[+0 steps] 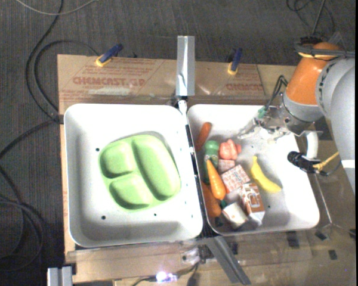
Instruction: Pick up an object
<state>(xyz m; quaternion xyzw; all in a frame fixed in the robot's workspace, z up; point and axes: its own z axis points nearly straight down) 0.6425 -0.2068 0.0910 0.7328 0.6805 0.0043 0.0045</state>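
The right bin [298, 216] holds a heap of toy food. A yellow banana [264, 177] lies toward its right side. Left of it are a pink carton [234, 177], a brown carton [252, 199] and a small white box [234, 214]. An orange carrot [214, 179] lies along the bin's left side, with a red sausage [204, 134], a green pepper [211, 148] and a pinkish-red fruit [228, 149] above it. My gripper [264, 126] hangs low over the bin's far right corner, up and right of the fruit, apart from the objects.
The left bin [83, 124] carries a green divided plate [140, 170]. A metal post [185, 64] stands behind the seam between the bins. The grey arm with its orange band [304, 79] comes in over the right bin's far edge.
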